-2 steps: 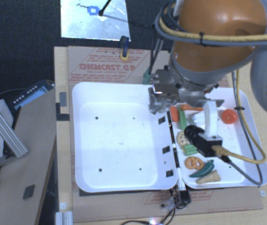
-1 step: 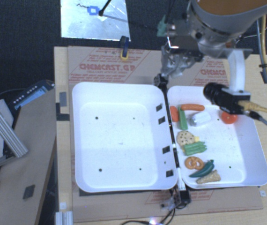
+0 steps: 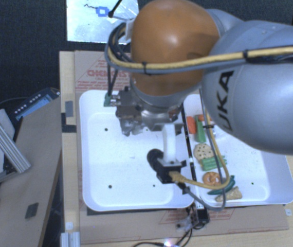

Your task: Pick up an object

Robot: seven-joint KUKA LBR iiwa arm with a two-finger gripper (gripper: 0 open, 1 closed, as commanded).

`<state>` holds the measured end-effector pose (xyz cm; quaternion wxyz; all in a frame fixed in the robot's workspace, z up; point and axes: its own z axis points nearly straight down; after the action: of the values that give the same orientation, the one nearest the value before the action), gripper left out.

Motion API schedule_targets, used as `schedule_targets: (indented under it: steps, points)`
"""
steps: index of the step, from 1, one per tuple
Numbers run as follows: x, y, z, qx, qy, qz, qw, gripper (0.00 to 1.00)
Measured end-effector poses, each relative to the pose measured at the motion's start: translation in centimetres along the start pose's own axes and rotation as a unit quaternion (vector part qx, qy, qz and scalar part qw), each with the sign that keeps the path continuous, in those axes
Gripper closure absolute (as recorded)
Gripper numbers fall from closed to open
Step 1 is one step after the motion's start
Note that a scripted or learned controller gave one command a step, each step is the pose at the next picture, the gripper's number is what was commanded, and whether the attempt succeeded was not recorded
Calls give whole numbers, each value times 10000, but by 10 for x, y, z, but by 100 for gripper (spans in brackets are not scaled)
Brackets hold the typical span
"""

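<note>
Over left bin, 12 o'clock end, gripper hovers, openness can't tell; approach step, next likely needs shifting 3 o'clock toward small items.

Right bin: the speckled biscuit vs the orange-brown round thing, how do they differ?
Colour: the biscuit is pale beige with dark specks; the round thing is orange-brown. Place: the biscuit lies farther back, the round thing nearer the front, a green piece between them. Both are round, lie flat in the right bin near its left wall.
</note>
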<state>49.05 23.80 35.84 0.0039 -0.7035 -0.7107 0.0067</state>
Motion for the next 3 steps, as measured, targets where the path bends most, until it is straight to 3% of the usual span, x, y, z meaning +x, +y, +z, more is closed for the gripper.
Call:
schedule_targets:
  steps: [1, 2, 3]
  points:
    - [-21, -3, -185, -166, 62, 28, 9998, 100]
    - [-3, -6, 7, -13, -5, 42, 10000, 100]
    - [-13, -3, -169, -157, 59, 28, 9999, 100]
